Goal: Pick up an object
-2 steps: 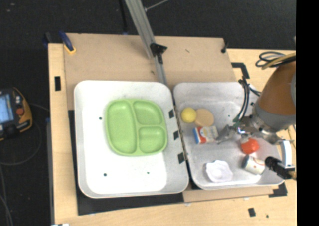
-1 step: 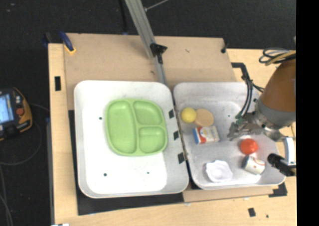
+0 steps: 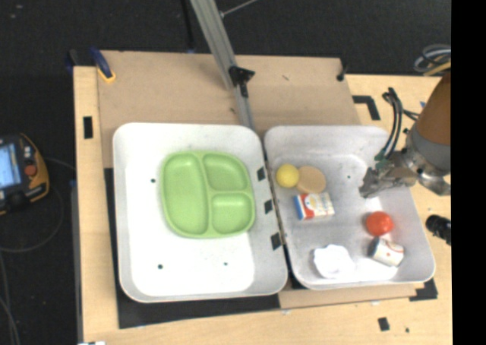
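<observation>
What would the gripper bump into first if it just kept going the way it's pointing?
Probably the bare floor of the right bin: the gripper points down and leftward over an open patch. The red ball lies off that line, though depth is unclear.

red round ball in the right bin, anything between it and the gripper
Nothing visible does. The gripper hangs above the right white bin, with the red round ball just below it in the view and bare bin floor between. The white cup lies beyond the ball.

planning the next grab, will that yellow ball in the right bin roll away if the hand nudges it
Probably: the yellow ball looks round and smooth, so a nudge may roll it. The tan disc touching it could block one side. It looks small, likely light.
</observation>
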Controlling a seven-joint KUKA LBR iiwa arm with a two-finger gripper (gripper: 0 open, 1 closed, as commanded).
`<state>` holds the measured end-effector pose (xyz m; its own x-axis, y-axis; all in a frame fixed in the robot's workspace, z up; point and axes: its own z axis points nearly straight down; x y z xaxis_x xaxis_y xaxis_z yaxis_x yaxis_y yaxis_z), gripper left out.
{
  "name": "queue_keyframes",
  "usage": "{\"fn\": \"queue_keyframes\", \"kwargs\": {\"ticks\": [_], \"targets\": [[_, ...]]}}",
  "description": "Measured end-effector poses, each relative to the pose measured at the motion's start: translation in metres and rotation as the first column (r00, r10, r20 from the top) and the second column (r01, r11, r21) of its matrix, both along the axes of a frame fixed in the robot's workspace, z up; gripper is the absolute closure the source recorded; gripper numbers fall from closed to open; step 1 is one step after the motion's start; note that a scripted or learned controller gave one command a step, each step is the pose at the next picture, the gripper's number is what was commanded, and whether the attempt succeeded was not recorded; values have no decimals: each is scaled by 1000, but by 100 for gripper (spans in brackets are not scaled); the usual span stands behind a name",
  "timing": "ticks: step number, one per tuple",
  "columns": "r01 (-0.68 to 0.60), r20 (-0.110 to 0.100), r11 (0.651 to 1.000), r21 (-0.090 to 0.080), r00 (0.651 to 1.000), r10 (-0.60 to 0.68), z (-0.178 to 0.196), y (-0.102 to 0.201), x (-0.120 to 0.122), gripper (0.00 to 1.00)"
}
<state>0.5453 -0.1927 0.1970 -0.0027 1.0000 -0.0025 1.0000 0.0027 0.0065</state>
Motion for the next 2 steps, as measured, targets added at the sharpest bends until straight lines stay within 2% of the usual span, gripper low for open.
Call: {"fn": "queue_keyframes", "kwargs": {"ticks": [2], "targets": [[-1,-1,1000,1,1000,1,79,-7,6,100]]}}
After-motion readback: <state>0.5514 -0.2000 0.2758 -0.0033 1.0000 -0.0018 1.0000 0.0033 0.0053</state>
